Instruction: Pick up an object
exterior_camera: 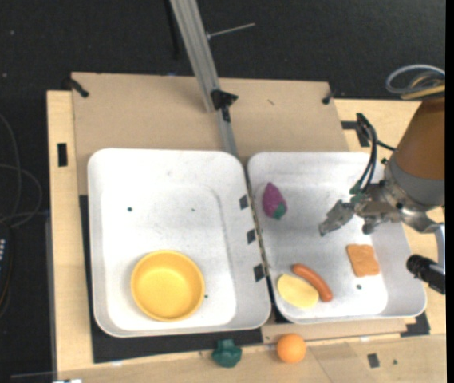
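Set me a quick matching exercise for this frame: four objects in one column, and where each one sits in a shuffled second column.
Objects:
1. yellow bowl
2. purple object
3. orange ball
4. orange-tan slice

Places:
A. on the bench in front of the bins
B. right bin, near its right side
C. left bin, front part
D. right bin, by the wall shared with the left bin

Pairs: 1-C, 2-D, 3-A, 4-B

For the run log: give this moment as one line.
gripper: open, above right bin, holding nothing | purple object: left of it, apart | orange block: below it | yellow bowl: left bin
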Tool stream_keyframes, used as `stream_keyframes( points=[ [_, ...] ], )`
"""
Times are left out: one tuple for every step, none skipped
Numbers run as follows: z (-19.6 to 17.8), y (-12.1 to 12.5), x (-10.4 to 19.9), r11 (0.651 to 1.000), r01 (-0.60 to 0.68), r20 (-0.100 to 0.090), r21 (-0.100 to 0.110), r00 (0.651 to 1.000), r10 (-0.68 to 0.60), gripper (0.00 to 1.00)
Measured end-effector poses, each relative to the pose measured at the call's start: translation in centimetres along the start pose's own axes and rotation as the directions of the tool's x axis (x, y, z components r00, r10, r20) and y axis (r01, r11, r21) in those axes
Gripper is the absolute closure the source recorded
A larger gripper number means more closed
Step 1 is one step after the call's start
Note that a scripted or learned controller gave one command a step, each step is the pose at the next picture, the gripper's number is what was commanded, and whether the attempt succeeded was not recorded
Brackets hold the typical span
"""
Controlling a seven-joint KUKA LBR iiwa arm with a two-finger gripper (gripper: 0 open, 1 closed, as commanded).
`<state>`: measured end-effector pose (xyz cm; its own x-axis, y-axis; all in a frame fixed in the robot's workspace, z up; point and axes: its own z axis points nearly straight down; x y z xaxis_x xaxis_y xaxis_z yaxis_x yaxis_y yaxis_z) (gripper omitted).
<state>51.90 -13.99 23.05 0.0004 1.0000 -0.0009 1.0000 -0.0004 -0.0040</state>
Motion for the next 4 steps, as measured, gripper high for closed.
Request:
stream_keyframes(
  points=[
    [4.6, 0.7, 0.3, 1.0, 0.0, 0.0, -0.001, 1.0, 0.0, 0.0],
    [10.9, 0.5, 0.4, 1.0, 0.0, 0.0, 0.001, 1.0, 0.0, 0.0],
    [9.4, 0.8, 0.3, 1.0, -0.004, -0.001, -0.008, 1.0, 0.004, 1.0],
    [5.1, 1.1, 0.3, 1.0, 0.003, 0.001, -0.01, 1.0, -0.003, 1.0]
  ],
)
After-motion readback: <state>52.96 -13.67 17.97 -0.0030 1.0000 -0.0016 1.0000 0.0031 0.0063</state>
